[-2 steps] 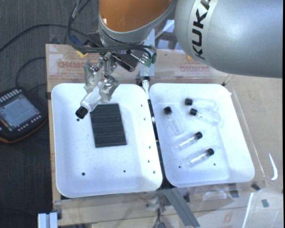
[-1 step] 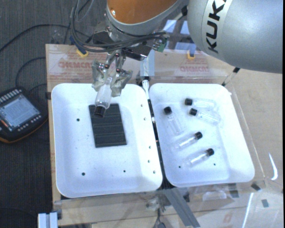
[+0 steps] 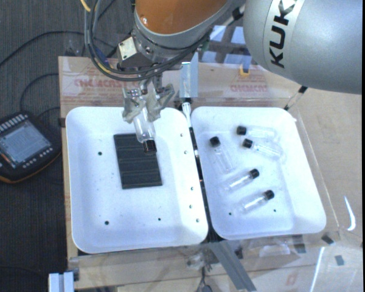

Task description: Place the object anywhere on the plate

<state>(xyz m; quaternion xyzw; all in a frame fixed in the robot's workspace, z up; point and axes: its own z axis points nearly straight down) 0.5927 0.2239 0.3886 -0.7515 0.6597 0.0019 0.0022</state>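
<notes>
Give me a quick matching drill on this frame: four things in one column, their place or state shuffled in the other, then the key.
Things:
1. dark ribbed plate
2. clear vial with a black cap, at the gripper
3. five loose capped vials
4. teach pendant

Places or states:
A. scattered in the right bin
B. lying flat in the left bin
C. outside the bins, beyond the left bin's outer edge
D. between the fingers, cap down, over the plate's upper edge

Pairs: 1-B, 2-D, 3-A, 4-C
</notes>
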